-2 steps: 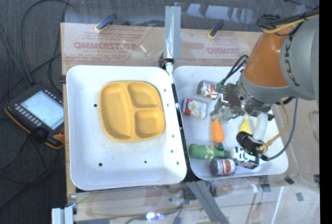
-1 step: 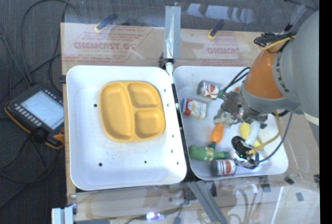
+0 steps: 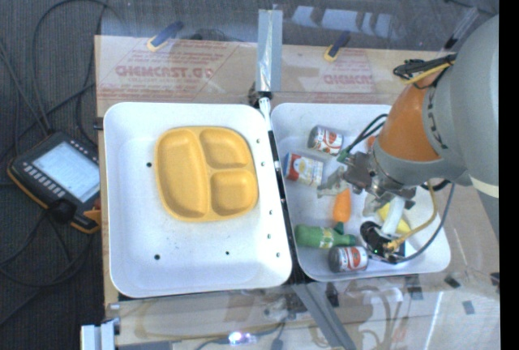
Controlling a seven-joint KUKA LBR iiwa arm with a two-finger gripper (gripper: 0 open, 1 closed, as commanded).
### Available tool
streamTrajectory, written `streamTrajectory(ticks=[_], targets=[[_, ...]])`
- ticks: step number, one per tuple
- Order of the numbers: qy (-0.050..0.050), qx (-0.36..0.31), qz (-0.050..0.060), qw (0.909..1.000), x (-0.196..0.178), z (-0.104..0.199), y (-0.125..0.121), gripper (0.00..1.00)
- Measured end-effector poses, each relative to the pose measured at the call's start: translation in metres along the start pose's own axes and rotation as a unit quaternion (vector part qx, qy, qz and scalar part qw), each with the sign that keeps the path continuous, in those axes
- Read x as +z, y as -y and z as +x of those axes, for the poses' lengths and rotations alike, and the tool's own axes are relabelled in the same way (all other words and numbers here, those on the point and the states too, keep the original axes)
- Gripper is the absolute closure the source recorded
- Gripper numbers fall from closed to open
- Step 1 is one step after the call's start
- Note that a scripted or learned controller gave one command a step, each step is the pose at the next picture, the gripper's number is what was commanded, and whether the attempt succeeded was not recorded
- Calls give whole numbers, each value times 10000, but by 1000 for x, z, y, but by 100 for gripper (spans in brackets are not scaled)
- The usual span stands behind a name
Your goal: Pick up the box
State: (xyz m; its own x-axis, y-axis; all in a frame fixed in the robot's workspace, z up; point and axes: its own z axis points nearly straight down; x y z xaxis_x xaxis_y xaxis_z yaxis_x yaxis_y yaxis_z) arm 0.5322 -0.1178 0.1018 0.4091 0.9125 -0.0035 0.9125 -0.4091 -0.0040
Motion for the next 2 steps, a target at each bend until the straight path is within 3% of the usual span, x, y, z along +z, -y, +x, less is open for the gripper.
streamTrajectory(ticks=[1,2], targets=[[-8,791,-44,9969,13,43,-45,0],[115,1006,311,9944,12,61,-108,0]])
